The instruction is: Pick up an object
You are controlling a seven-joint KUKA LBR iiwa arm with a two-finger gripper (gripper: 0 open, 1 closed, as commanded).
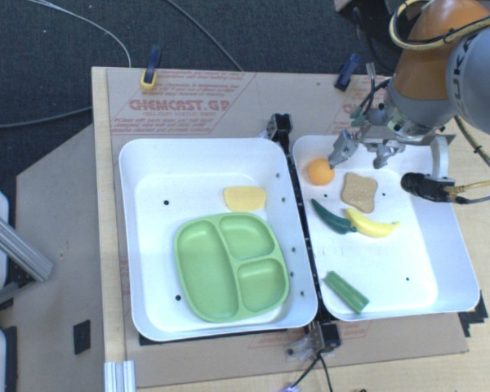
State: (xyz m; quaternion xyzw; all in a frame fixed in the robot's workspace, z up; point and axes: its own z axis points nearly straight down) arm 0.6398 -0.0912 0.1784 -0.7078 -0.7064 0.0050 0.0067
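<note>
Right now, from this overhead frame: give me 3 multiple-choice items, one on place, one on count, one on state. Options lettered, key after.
1. Where does the green divided plate lie?
A. in the left bin
B. in the right bin
C. on the cardboard outside both bins

2. How many loose items lie in the right bin?
A. two
B. five
C. eight

3. What is the state of the hand?
A. shut on the banana
B. open, holding nothing
C. shut on the plate

Key:
1 A, the plate sits in the left bin beside the yellow piece.
2 B, the orange ball, toast slice, banana, dark green pepper and green block.
3 B, its fingers stand apart above the bin's far end with nothing between them.
</note>
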